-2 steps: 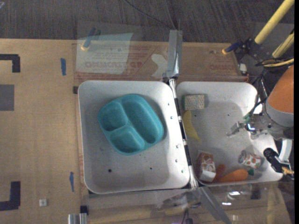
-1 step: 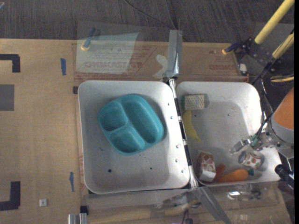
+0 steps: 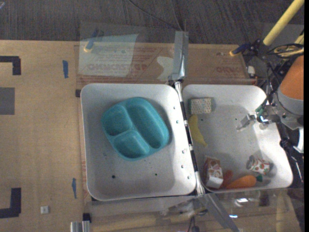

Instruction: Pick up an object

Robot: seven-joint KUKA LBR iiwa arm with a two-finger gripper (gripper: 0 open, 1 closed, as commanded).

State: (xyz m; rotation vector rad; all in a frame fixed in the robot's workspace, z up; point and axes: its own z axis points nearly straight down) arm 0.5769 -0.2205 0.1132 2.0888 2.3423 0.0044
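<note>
The right bin [image 3: 227, 144] holds several small things. A yellow banana [image 3: 196, 130] lies along its left wall. A pale green sponge-like block [image 3: 201, 105] sits in the far left corner. A small brown and white carton [image 3: 213, 172], an orange carrot [image 3: 241, 181] and a patterned cup on its side [image 3: 259, 166] lie near the front edge. My gripper [image 3: 247, 121] hangs over the right bin's far right part, above bare floor and apart from all of these. The grey arm with its orange band [image 3: 293, 83] comes in from the right.
The left bin [image 3: 96, 168] holds a teal divided plate [image 3: 135, 128]. A clear plastic sheet [image 3: 108, 54] lies on the bench behind the bins. Cables and a yellow rod [image 3: 285, 18] crowd the far right corner.
</note>
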